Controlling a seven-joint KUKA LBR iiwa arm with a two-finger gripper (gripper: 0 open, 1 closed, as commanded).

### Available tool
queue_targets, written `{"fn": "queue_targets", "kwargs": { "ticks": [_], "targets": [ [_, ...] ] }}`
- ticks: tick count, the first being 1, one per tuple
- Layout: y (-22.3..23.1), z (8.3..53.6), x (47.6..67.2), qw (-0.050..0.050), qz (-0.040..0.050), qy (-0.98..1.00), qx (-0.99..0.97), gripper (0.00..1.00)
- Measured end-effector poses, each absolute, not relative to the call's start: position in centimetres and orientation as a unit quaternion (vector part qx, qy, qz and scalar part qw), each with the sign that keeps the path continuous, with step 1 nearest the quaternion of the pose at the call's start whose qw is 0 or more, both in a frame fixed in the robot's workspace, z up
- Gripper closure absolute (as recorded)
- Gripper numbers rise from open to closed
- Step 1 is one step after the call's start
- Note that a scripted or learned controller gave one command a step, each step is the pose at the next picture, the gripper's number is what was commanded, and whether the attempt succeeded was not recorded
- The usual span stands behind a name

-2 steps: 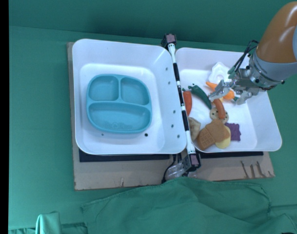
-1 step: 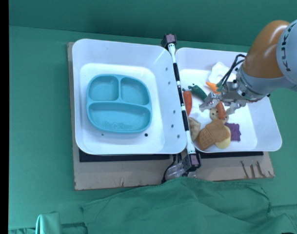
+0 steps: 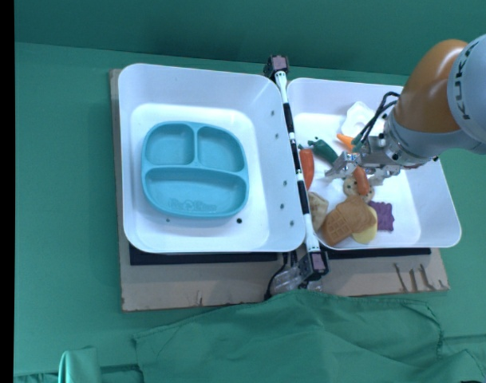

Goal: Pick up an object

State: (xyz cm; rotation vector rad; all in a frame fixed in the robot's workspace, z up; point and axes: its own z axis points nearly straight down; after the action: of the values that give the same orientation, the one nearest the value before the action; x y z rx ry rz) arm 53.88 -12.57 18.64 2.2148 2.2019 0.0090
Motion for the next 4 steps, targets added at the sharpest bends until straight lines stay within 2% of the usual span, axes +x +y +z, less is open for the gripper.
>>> {"fn": "queue_targets", "kwargs": {
  "ticks": [1,2,4],
  "targets": [
    [-12.7,20.1,54.1,0.015,0.0062,0.704,0.710,1.00],
    [-13.9,25.5,54.6,0.004,0.0017,0.706,0.708,1.00],
    [-14.6,36.2,54.0,0.005,0.0026,0.706,0.708,1.00]
  ]
}}
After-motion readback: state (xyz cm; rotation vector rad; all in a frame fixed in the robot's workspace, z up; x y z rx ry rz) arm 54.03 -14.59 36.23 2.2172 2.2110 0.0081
